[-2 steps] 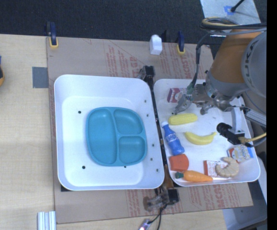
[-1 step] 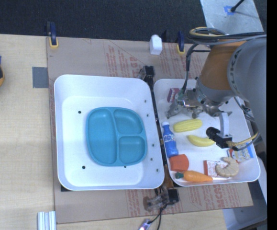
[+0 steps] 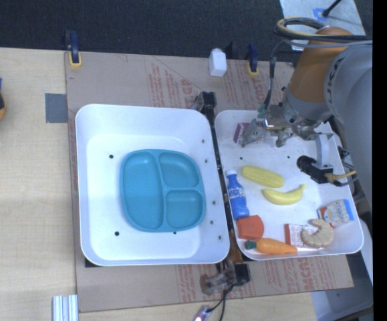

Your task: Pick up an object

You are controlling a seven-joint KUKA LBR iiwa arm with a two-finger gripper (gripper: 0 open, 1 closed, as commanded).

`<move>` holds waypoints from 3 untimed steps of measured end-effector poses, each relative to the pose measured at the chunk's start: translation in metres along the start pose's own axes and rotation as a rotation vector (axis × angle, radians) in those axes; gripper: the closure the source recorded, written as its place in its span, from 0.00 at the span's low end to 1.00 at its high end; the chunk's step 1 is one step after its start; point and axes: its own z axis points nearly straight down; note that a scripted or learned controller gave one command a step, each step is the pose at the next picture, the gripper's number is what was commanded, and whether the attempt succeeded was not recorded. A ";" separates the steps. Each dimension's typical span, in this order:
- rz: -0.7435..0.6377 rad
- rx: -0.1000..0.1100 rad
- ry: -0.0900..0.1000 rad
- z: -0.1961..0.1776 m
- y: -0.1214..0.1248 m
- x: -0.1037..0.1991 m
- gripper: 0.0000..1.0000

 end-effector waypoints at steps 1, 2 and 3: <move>0.001 0.003 0.000 0.011 -0.062 0.009 0.00; 0.000 0.003 0.000 0.011 -0.133 0.007 0.00; 0.001 -0.001 -0.001 -0.003 -0.047 -0.041 0.00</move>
